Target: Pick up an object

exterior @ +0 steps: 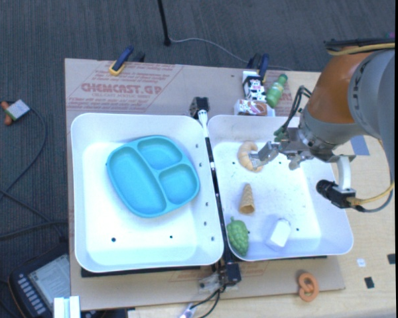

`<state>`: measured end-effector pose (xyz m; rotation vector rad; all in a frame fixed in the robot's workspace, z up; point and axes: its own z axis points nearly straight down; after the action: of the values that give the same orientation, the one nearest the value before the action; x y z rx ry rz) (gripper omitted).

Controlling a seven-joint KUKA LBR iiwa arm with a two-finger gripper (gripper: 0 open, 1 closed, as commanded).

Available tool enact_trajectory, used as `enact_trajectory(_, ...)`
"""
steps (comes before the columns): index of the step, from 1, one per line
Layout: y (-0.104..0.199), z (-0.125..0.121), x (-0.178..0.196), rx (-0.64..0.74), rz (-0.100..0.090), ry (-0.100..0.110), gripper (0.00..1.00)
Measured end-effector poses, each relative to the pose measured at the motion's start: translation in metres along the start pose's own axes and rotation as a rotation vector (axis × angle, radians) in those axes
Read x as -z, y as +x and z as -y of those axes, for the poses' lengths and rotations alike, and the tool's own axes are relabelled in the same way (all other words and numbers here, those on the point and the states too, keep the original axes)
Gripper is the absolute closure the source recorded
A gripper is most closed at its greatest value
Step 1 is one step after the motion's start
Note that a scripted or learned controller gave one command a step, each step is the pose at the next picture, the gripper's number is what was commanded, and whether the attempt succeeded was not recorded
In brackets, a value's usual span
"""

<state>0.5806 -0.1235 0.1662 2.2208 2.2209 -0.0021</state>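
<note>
I see my claw (276, 152) with fingers spread, holding nothing, just beside the doughnut (248, 156) lying in the right bin (331, 234). The pick is not done; closing and lifting remain.

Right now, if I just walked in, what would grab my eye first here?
Probably the blue tray, bright in the middle of the left bin. Then the grey arm with its orange band reaching in from the right, its gripper hanging over the right bin beside a doughnut, with a cone and a green toy nearer the front.
</note>
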Motion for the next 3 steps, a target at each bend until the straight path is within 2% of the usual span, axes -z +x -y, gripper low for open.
enact_trajectory(1,0.022,0.03,-0.079,-0.001,0.0,-0.005,0.0)
enact_trajectory(2,0.021,0.029,-0.069,-0.002,0.003,-0.008,1.0)
enact_trajectory(3,0.109,-0.017,0.054,0.003,-0.002,-0.004,1.0)
